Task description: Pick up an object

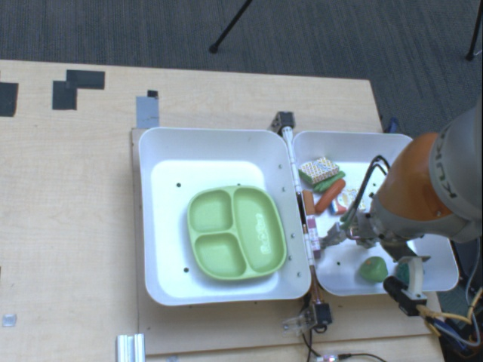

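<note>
Gripper [336,236], carried on the grey arm [445,179] with the orange band, hangs low over the right bin [332,277] near its left wall; whether it is apart or together cannot be told at this resolution, and nothing is seen clamped in it. The right bin holds the candidate objects: a green rounded object [372,269] just right of the gripper near the front wall, an orange carrot-like piece [329,195] and a small patterned box [319,170] toward the back (other small items beside them are too blurred to name). The left bin [162,225] holds a green divided plate [236,232] with 3 compartments. Judged stage: approach, with no object secured. To do this step well, the gripper should centre over 1 isolated object, the green rounded object being the least crowded, descend vertically clear of the bin wall, and close only once the object lies between its tips.
</note>
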You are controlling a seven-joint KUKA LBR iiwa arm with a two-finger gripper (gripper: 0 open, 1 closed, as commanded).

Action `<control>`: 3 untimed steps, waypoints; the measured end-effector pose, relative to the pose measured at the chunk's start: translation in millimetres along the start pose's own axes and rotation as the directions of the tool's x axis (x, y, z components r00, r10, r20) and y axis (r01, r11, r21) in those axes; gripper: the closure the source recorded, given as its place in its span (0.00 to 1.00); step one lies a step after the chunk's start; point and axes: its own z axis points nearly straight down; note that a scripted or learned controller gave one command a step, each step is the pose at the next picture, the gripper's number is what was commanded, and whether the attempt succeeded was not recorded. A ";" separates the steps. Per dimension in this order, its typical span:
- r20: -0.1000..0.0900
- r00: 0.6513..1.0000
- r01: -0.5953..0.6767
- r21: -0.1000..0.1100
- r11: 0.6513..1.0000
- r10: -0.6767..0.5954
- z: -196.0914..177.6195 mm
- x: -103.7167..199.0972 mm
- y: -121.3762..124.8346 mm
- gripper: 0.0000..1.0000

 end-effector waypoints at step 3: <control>-0.001 1.000 0.000 0.000 1.000 0.000 0.1 -0.3 0.0 0.00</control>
